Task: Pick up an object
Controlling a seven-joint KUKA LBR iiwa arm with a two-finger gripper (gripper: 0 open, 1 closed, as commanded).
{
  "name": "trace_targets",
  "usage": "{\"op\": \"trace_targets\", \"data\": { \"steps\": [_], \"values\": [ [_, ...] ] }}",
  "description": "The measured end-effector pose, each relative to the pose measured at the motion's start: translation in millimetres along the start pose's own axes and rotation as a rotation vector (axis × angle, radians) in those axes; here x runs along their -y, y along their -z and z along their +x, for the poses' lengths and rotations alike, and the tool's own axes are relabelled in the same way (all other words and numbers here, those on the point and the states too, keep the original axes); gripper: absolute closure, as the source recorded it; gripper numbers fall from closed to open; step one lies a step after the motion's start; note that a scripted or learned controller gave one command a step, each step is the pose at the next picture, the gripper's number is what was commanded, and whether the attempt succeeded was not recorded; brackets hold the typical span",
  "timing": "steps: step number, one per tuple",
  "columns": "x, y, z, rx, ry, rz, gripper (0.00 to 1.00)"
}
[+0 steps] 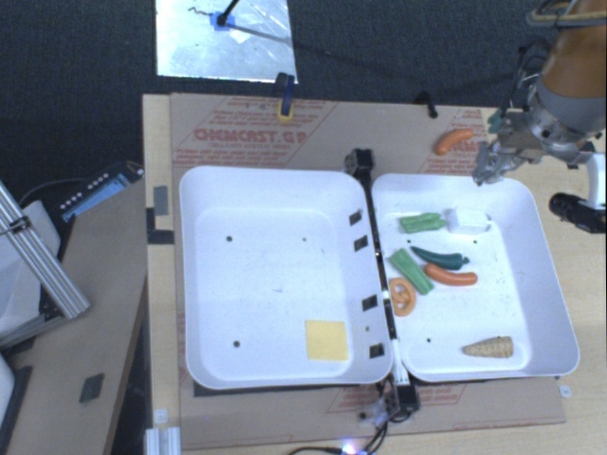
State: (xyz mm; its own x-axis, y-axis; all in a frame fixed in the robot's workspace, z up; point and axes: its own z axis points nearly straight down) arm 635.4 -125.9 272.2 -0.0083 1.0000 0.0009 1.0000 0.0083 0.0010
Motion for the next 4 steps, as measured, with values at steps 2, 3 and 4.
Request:
{"op": "trace_targets", "data": {
  "steps": [2, 3, 4],
  "values": [
    [-0.3, 23.7, 121.9, -0.001, 0.001, -0.002, 1.00],
    [20.6, 22.3, 190.3, -0.001, 0.002, 0.001, 1.00],
    [47.1, 10.2, 264.3, -0.002, 0.004, 0.002, 1.00]
  ]
}}
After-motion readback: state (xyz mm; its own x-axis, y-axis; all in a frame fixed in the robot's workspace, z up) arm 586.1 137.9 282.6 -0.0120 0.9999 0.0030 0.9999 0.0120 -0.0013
